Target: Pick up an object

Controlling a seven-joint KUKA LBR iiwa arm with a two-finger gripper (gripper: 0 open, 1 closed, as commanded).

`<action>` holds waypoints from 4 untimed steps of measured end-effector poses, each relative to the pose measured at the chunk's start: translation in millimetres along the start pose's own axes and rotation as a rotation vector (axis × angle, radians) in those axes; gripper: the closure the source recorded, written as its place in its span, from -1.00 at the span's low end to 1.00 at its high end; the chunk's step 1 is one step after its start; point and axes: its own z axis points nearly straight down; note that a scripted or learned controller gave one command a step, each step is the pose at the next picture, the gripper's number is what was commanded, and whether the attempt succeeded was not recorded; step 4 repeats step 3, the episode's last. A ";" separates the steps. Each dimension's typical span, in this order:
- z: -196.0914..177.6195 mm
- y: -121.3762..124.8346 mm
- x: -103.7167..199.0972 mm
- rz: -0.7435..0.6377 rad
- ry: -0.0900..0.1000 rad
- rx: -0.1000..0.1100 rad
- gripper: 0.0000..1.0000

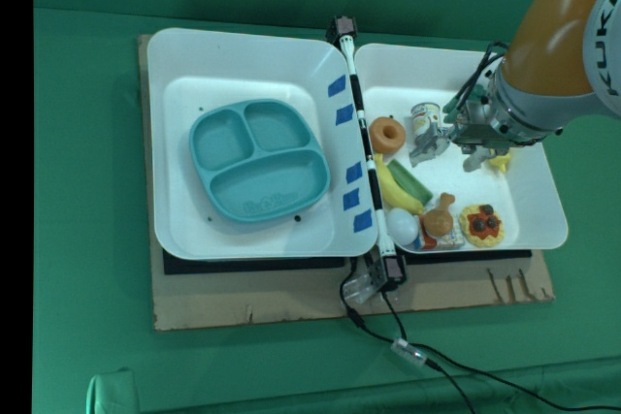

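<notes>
The pincer hangs low over the right bin, its dark metal parts spread across the upper middle of that bin; whether it is apart or together I cannot tell — the wrist hides too much.

Just to its left stands a small can, upright or nearly so, its top facing the camera. It looks like the nearest candidate: stiff, light, probably a smooth toy, so it may slip; a grip across its round side should serve. A yellow scrap peeks out by the pincer's right, too hidden to name.

Further left lies a doughnut, flat, with no real long axis. Below it a banana and a green stick lie side by side, touching — both run from upper left to lower right, best taken across the middle. Near the front wall sit an egg, a drumstick and a small pizza.

The left bin holds a teal divided plate.
</notes>
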 end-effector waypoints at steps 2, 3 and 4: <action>80.5 -20.9 -40.2 0.009 -0.010 -0.029 1.00; -0.5 33.1 -16.9 0.000 -0.001 0.001 1.00; -0.5 33.1 -16.9 0.000 -0.001 0.001 1.00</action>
